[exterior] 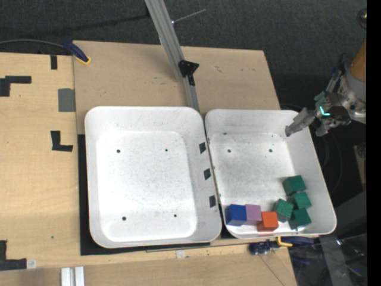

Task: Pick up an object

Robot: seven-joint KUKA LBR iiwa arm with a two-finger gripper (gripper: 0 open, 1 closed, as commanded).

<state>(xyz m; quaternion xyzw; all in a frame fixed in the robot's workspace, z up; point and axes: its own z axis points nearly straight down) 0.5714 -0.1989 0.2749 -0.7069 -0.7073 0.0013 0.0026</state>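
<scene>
matt white plastic bins [144, 119], pale wood bench [36, 177] — bare, brushed metal rail [164, 25]

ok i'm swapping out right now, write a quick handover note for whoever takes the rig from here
Gripper: over the far right corner of the right bin, nothing seen between its jaws; whether they are open or shut can't be told from this view.

Objects: all in the right bin, bunched at its near right corner. Blue block, purple block and orange block sit in a row along the near wall; four green blocks cluster by the right wall.

Left bin: no blocks in it.

Done: nothing picked yet.

Left: bring the arm down to the cluster, grasp one block and lift it.
</scene>
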